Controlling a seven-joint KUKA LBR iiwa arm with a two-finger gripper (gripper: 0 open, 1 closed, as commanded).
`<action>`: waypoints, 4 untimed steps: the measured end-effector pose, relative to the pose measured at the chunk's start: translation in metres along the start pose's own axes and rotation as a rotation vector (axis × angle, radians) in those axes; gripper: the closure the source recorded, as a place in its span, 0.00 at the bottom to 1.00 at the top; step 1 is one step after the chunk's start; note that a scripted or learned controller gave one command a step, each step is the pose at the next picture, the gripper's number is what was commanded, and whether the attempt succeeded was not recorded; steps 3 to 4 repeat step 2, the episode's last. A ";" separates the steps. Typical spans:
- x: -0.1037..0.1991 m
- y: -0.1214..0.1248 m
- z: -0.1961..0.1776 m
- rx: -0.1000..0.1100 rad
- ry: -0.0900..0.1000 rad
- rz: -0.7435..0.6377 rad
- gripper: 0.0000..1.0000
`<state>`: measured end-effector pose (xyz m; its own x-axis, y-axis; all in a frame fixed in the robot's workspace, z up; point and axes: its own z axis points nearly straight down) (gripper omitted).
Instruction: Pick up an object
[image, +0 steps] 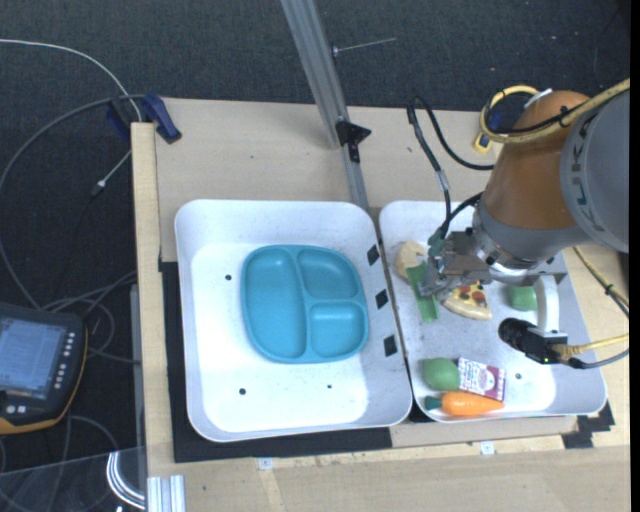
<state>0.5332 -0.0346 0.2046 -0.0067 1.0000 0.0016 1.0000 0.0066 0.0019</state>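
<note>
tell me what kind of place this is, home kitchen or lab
Most likely a robotics lab, not a kitchen: a grey and orange robot arm reaches over two white bins on a plywood bench, toy food fills one bin, and a teach pendant lies beside loose cables.

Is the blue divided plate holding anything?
Empty. The blue divided plate lies flat in the left bin, and all three compartments show bare blue.

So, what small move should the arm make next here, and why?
Probably a short lift straight up, to test the pick. The gripper sits low in the right bin, at a green piece beside the pizza slice. Whether anything is held cannot be told.
</note>
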 end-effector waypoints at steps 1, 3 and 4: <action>0.047 0.011 -0.003 0.001 0.000 0.000 1.00; 0.105 0.038 -0.014 -0.002 0.000 0.000 1.00; 0.105 0.038 -0.014 -0.002 0.000 0.000 1.00</action>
